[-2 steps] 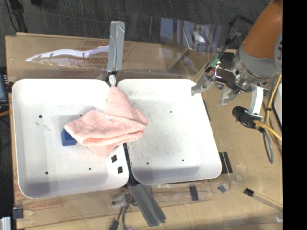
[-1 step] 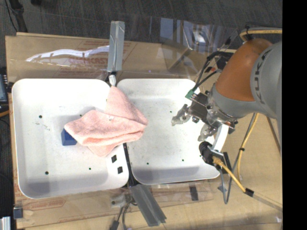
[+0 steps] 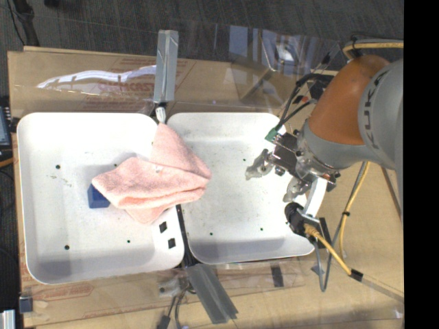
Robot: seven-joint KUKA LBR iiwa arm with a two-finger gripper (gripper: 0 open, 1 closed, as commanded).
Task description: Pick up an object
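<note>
Approach step: my gripper (image 3: 255,171) hovers over the right bin (image 3: 226,249); grip state indiscernible.
Next: travel toward 9 o'clock to the pink towel (image 3: 154,180).

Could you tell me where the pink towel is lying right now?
The pink towel lies draped over the divide between the two bins, mostly in the left bin, partly covering a blue object.

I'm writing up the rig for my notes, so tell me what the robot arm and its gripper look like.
The grey KUKA arm has a rounded orange band above the wrist, with dark lettering on its grey shell. Black cables loop over the orange section, and a yellow cable trails below the wrist. A small green circuit board sits beside the wrist. The metallic two-finger gripper is silvery grey, with black fittings underneath.
</note>
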